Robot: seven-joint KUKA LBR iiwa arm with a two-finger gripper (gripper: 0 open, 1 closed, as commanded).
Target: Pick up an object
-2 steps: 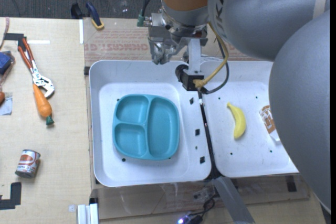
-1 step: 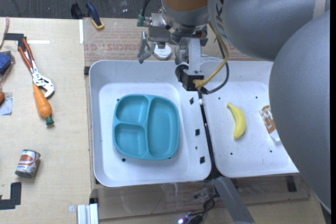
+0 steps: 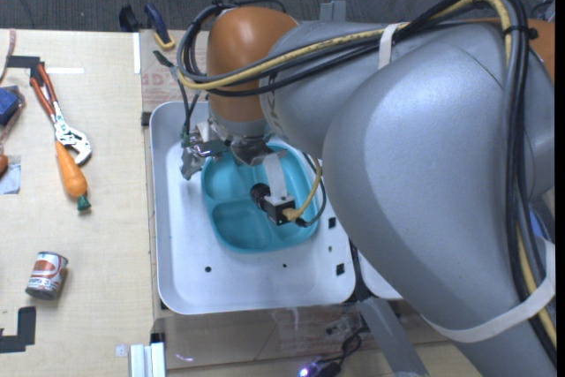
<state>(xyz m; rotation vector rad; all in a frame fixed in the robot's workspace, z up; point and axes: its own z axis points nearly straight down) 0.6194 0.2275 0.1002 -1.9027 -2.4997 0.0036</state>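
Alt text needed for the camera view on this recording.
A grey arm with an orange band reaches down over a teal divided dish lying in a white bin. A wrench, carrot and small can lie on the bench.

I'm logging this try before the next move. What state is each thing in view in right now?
Teal dish: lying in the white bin, right way up, partly under the arm.
Hand: low over the dish's far rim; grip unclear.
Adjustable wrench: lying flat on the bench, outside the bin.
Toy carrot: lying flat by the wrench.
Small can: on the bench, tilted.
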